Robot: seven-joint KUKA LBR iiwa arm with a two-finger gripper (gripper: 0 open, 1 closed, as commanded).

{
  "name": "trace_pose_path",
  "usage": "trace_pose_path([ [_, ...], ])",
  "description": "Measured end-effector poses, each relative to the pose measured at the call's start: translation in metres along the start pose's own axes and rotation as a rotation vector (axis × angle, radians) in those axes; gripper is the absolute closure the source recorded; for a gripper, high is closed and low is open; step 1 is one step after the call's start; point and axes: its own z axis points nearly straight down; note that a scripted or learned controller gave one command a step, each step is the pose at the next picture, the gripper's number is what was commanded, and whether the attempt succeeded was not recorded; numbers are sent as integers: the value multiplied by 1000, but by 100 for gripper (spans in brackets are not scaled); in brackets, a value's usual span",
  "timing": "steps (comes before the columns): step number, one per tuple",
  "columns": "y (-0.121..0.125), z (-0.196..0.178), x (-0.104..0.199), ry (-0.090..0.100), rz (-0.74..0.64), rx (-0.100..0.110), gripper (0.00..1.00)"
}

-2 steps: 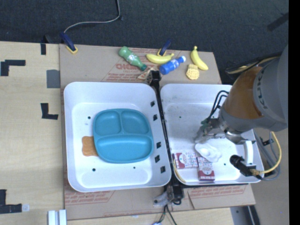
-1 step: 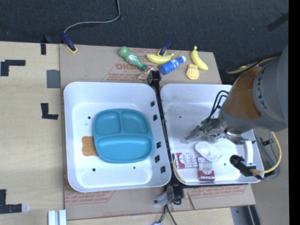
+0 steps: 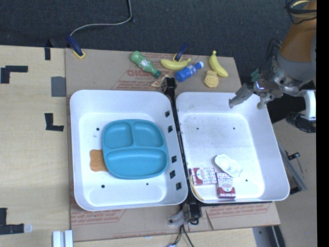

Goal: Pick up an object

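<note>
A light wooden bench [image 3: 31,138] under brown cardboard, dark carpet behind, carries 2 white bins: the left bin [image 3: 82,153] holds 1 blue divided tray [image 3: 135,148], the right bin [image 3: 267,158] 2 small cartons [image 3: 213,181] and 1 white object [image 3: 227,164], with 2 toy bananas [image 3: 217,64] behind, while the gripper [image 3: 252,96] hangs spread and unladen above the right bin's far corner.

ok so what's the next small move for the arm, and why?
Probably move the gripper toward the camera and left, over the white object in the right bin. The gripper sits at that bin's far right rim, apart from everything. The white object lies by itself; the two cartons crowd the near wall.
</note>
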Motion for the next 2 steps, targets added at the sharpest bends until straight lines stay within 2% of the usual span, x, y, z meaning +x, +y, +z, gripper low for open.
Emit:
trace_pose_path([
  [1, -11, 167, 23, 2, -2, 0, 0],
  [2, -64, 149, 46, 3, 0, 4, 0],
])
